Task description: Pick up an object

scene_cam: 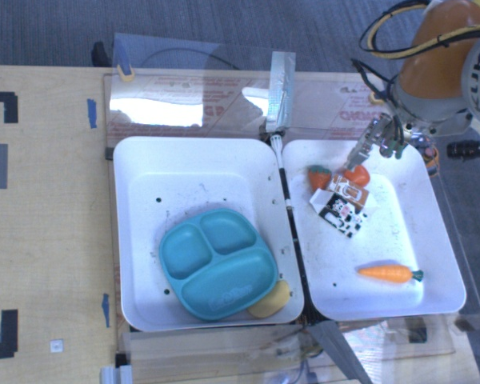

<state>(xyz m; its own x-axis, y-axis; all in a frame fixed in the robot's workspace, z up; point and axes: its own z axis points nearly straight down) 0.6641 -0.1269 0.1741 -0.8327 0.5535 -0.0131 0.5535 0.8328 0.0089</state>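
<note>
Camera view shows the pincer [360,160] low over the small orange toy [357,175] in the right white bin [440,238]; whether it is apart or together I cannot tell; nothing looks lifted yet.

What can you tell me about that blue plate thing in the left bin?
The divided plate is teal-blue and looks like smooth plastic, with rounded corners and three shallow compartments: two smaller ones toward the back, one wide one in front. It lies flat, right way up and turned at a slant, in the front part of the left bin. No food shows in it. At its front right corner it overlaps a pale yellow rounded object, partly hidden beneath it.
</note>
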